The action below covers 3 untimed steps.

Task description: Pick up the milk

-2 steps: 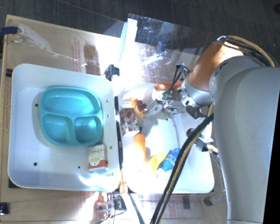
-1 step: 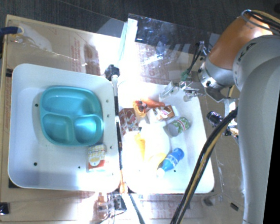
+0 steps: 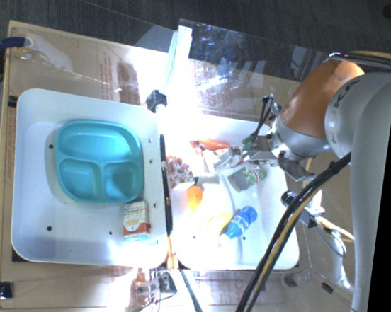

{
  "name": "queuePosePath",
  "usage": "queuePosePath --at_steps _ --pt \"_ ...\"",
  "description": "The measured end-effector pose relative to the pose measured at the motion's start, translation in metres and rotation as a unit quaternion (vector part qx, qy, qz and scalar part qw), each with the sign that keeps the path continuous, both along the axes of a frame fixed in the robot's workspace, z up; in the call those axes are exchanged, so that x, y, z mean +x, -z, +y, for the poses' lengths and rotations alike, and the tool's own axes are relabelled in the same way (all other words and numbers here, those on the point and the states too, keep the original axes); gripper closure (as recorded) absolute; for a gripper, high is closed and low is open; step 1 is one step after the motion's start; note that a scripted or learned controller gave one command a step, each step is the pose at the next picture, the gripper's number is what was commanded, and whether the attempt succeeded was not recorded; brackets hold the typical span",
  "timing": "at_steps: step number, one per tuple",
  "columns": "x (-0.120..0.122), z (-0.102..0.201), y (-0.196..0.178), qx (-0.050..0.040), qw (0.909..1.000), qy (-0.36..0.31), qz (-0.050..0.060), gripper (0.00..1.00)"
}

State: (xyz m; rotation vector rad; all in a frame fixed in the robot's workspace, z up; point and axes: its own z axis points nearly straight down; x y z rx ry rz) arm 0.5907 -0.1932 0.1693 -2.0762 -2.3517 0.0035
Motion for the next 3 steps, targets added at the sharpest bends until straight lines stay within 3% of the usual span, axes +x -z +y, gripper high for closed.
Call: queuePosePath --at_steps 1,2,3 --pt "0.037 -0.004 0.057 -0.003 0.9997 -0.021 -0.009 0.0" --pt "0.065 -0.006 0.042 -0.0003 0.9994 -0.035 -0.002 0.0" --pt "0.054 0.003 -0.063 -0.0006 0.999 -0.044 -0.002 0.0"
